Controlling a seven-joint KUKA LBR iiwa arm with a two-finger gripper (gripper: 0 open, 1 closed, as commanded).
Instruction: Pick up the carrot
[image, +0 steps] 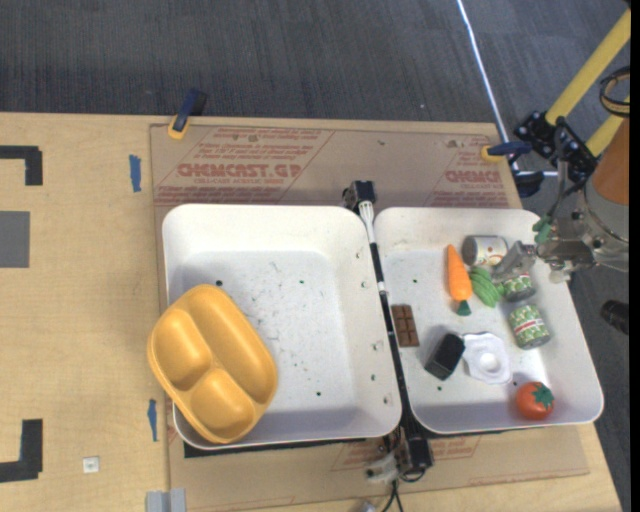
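Carrot (458, 274) lies in the right bin (580, 345), in its upper half and a little left of the middle, running almost straight from far to near with its green stalk end toward the near edge. Just to its right lies a green vegetable (485, 287), touching or nearly touching it, and past that a small tin (484, 248) near the far edge. The gripper (521, 262) reaches in from the bin's right edge and hangs over the clutter to the right of the carrot, near a green-spotted can (528, 324); how far its fingers are parted cannot be told from this angle, and nothing is seen clearly between them. It is apart from the carrot. Along the near half of the same bin sit a chocolate bar (404, 324) by the left wall, a black block (444, 355), a white cup (487, 357) and a tomato (534, 399) in the near right corner. The left bin (300, 240) carries a yellow divided tray (211, 361) overhanging its near left corner.
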